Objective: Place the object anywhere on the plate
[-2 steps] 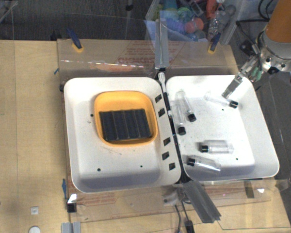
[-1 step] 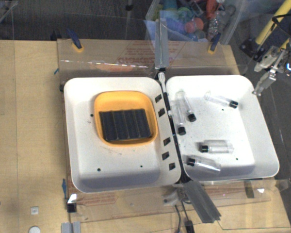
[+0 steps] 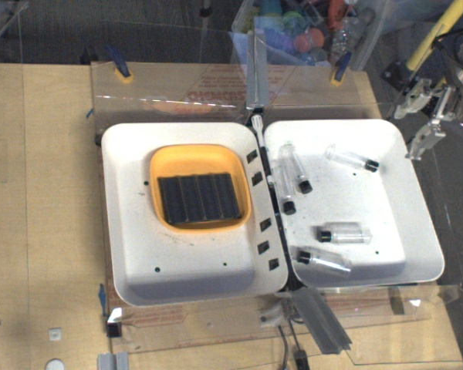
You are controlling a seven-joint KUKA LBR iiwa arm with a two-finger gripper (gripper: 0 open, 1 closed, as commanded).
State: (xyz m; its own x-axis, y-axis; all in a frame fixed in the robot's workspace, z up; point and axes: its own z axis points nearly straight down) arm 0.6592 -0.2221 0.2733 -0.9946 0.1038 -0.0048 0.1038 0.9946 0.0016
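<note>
Orange rounded-square plate (image 3: 199,159) with a dark ribbed insert (image 3: 199,198) sits in the left white bin (image 3: 131,206).

Right white bin (image 3: 401,206) holds five clear plastic tubes with black caps:
- two near the divider (image 3: 301,172) (image 3: 285,187), long axes roughly top-to-bottom, caps toward the near edge
- one far-right (image 3: 353,159), slanted, cap pointing right
- one mid-bin (image 3: 342,234), lying left-right, cap left
- one near the front (image 3: 321,261), slanted, cap left

Claw (image 3: 426,122) is off the bin's right rim, over the wood surface (image 3: 38,206); can't tell its opening.
</note>
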